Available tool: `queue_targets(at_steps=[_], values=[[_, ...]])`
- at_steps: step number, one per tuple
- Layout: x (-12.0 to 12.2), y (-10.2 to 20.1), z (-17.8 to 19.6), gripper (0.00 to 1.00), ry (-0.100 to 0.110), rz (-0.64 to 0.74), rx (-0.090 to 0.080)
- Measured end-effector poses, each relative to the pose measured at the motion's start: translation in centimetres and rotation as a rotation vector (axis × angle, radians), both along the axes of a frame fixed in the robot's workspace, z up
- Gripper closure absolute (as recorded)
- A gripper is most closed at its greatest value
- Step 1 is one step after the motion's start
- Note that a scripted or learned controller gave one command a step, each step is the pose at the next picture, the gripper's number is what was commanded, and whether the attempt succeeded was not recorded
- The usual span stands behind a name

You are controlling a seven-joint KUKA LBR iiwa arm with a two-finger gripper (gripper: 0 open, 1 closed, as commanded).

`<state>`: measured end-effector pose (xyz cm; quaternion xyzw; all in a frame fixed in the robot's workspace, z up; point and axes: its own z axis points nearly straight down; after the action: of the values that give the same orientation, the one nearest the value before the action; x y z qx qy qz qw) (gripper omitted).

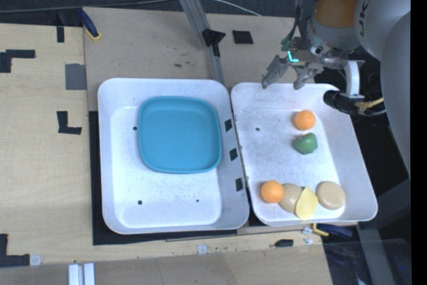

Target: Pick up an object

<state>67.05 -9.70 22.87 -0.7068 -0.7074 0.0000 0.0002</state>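
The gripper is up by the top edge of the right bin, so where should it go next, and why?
Probably forward and down toward the upper orange ball. The gripper hangs open over the far rim of the right bin with nothing between its fingers. That ball is the nearest thing, and it sits apart from the green piece, while the other items are bunched at the near edge.

I see an orange ball [304, 120] beside a green piece [306, 143] mid-bin; near the front rim sit another orange ball [271, 191], a tan lump [290, 196], a yellow piece [307, 204], a beige disc [330, 195].
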Motion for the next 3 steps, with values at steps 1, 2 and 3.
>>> queue_targets(at_steps=[1,2,3], values=[[0.0,0.0,0.0,0.0,0.0,0.0,0.0],[-0.5,0.4,-6.2,0.0,0.005,0.0,0.0],[-0.2,0.5,-12.5,0.0,0.006,0.0,0.0]])
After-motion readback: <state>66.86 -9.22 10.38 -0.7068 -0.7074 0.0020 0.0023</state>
